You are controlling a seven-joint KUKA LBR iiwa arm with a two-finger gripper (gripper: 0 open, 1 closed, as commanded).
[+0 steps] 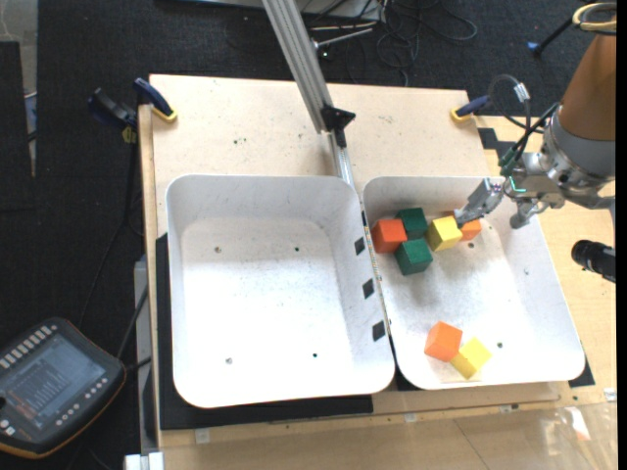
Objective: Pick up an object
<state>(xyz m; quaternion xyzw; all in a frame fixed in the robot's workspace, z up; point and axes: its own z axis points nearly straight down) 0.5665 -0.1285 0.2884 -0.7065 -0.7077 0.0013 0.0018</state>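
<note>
Several coloured blocks lie in the right bin (534, 272). Near its far side is a cluster: an orange block (390, 231), two green blocks (411, 220) (414, 256), a yellow block (446, 232) and a small orange block (471, 229). Near the front lie another orange block (443, 341) and a yellow block (471, 357), touching. My gripper (499, 209) hangs over the bin's far right part, just right of the small orange block. Its fingers are open and nothing is between them; the left fingertip (479, 203) is close above the small orange block.
The left bin (265, 282) stands beside the right one, with a slanted metal bar (299, 47) rising over the divide. Clamps sit at the bench's far corners (157, 101) (470, 109). A pendant (44, 380) lies at the lower left.
</note>
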